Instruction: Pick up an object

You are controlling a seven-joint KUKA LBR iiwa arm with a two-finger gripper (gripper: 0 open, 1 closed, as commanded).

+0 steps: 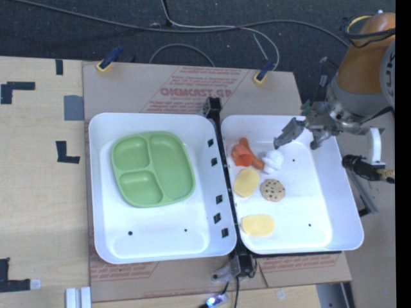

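Presently the hand (300,132) hovers over the upper part of the right bin (334,191), its two fingers spread apart, gripping nothing. Nearest candidates: small white piece (274,160) just below the left finger, orange piece (244,154) beside it. Judgement: center the spread fingers over the white piece, descend straight, close only once both fingers flank it; the orange piece sits close enough to snag. Count, right bin: one white piece, one orange piece, one cookie (273,190), two pale yellow rounds (246,182). Left bin (103,191): one green divided plate (153,168). Two bins on the table (38,191).
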